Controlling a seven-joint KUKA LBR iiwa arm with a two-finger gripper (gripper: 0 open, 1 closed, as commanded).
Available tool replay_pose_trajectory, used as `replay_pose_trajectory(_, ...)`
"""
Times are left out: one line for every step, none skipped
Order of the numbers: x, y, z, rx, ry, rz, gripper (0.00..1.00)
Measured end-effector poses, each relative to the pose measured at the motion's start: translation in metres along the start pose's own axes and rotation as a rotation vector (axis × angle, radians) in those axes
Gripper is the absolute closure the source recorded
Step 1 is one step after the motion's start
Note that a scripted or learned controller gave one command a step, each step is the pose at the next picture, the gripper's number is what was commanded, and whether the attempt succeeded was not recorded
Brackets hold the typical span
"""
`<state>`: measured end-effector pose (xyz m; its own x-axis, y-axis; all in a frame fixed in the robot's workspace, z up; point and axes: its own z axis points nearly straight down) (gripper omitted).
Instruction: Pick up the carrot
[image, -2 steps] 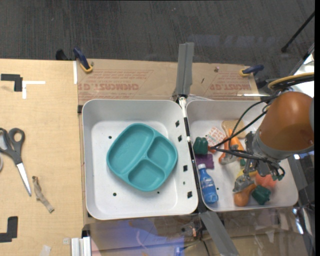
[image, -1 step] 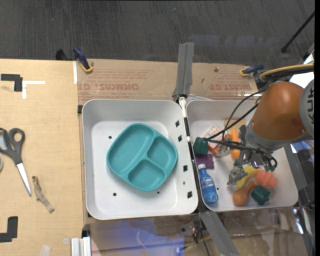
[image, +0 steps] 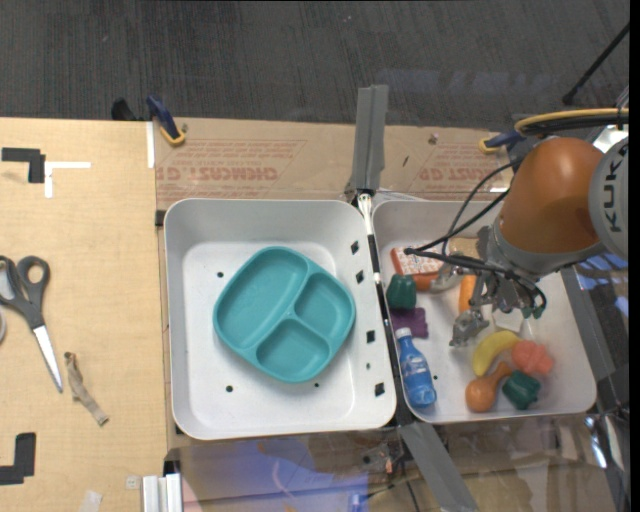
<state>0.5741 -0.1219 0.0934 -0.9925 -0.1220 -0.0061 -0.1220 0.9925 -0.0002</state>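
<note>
Hard to tell if the gripper (image: 480, 325) is open or clenched, just hanging low over the right bin (image: 570, 400). Carrot (image: 467, 292) right beside it, a bit up-left, lying on the bin floor near the banana (image: 495, 350) and blue bottle (image: 414, 370).

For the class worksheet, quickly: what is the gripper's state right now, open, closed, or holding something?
Gripper: cannot be told. It hangs over the right bin, just right of the carrot and above the banana.
</note>
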Motion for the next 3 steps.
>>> replay_pose_trajectory(-0.037, -0.049, -0.001, 0.001, -0.001, 0.047, 0.0)
replay_pose_trajectory(-0.048, -0.034, 0.0, 0.0, 0.002, 0.047, 0.0)
replay_pose_trajectory(-0.053, -0.053, -0.001, 0.001, -0.003, -0.24, 0.0)
